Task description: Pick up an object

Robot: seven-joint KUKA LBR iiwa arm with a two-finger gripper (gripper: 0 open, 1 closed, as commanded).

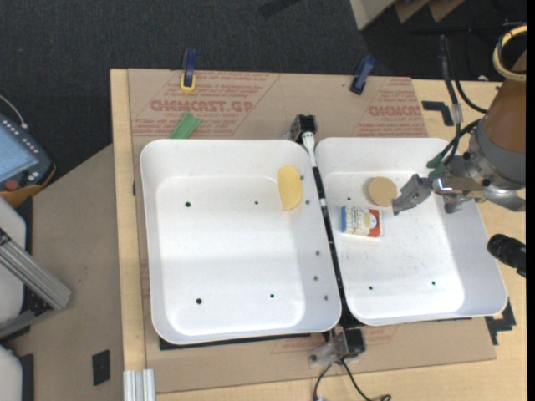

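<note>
Centrally in the right shallow white bin [468, 295], a small white carton with blue and red print [361, 221] is seen lying flat, its long axis running roughly left to right. A round tan disc [382, 191] lies just behind it. The two-finger gripper [411, 196] is positioned close beside the disc; its fingers appear spread, with nothing between them. A yellow oblong piece [290, 188] rests in the left white bin [167, 249], long axis front to back. Both bins sit on a brown cardboard sheet [251, 103] above dark carpet [125, 15].
</note>
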